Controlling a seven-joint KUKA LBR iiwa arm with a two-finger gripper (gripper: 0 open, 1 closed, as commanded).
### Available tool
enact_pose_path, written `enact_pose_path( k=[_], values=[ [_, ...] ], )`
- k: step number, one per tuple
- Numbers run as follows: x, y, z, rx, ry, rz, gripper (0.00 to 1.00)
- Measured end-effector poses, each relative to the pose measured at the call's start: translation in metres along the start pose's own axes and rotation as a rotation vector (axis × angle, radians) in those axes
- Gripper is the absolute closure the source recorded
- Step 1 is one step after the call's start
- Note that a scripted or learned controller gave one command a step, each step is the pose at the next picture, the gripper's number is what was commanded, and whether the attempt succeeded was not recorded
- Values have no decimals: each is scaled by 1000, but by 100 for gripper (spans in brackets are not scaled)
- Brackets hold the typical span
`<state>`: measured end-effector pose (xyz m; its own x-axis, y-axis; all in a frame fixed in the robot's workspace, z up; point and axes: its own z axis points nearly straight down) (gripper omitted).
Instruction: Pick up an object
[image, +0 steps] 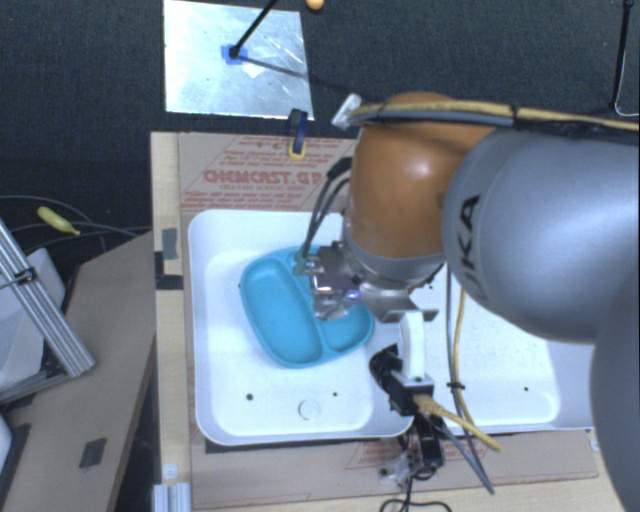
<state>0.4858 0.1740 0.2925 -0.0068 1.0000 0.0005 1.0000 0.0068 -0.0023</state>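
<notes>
You see the grey arm (540, 220) with its orange band (400, 170) filling the right side and covering much of the white bins (225, 400). In the left bin lies a blue two-part tray (285, 310), its right edge under the gripper (335, 295). You cannot tell how the gripper stands. Yellow and black cables (450, 415) hang beside it.

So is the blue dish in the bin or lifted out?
In: the blue dish lies flat on the floor of the left bin, under the arm's wrist.
</notes>
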Motion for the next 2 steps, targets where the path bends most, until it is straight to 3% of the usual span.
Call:
enact_pose_path(
  k=[1, 2],
  values=[
    [-21, 2, -143, -20, 6, 3, 100],
    [-67, 0, -206, -11, 1, 9, 100]
  ],
)
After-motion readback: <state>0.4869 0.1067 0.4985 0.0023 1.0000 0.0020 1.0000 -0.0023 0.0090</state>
